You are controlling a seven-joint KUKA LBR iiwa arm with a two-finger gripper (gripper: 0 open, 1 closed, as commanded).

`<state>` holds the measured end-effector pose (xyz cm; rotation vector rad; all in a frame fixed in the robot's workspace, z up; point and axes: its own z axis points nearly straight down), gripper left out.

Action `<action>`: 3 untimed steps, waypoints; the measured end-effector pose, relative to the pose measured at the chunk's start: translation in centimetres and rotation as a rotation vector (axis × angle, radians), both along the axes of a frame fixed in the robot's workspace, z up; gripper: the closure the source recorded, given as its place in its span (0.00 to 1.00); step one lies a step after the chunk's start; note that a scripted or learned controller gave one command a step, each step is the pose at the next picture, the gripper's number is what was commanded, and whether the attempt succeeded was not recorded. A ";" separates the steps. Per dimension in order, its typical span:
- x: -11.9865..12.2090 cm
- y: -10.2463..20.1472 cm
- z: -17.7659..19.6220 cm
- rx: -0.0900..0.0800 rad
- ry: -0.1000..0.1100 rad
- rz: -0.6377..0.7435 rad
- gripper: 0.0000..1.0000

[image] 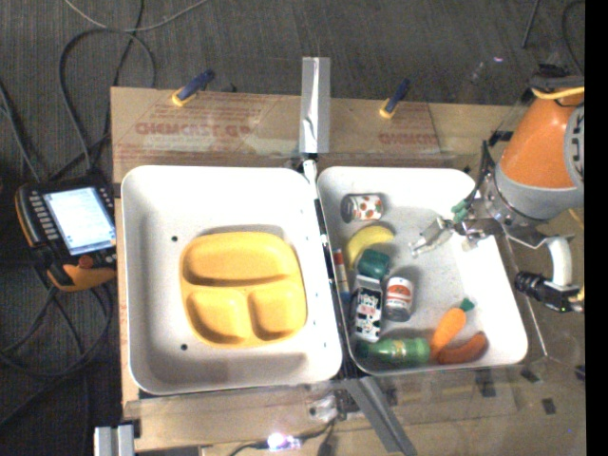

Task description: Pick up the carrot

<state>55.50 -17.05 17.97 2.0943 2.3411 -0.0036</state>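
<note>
The carrot [449,326] is orange with a small green top and lies tilted near the front right corner of the right bin [494,283]. Up and to its left, my gripper [429,237] hangs over the bare middle of that bin. It is about a hand's width from the carrot and not touching it. Its thin metal fingers [418,245] stand open with nothing between them. The grey arm with its orange band [537,150] comes in from the right, over the bin's far right rim.
A reddish sausage [464,349] lies just in front of the carrot, with a green bottle [394,351] to its left. A red-labelled can [399,297], a carton [367,313], a green block [373,262], a yellow fruit [365,239] and a small tin [364,206] crowd the bin's left side. The left bin [152,255] holds a yellow divided tray [247,286].
</note>
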 end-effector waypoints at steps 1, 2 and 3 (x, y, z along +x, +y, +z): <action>-1.1 -2.3 -1.0 0.000 0.000 0.319 0.00; -7.2 -4.6 -5.8 0.003 0.001 0.746 0.00; -6.8 -5.3 -9.0 -0.002 -0.006 0.762 0.00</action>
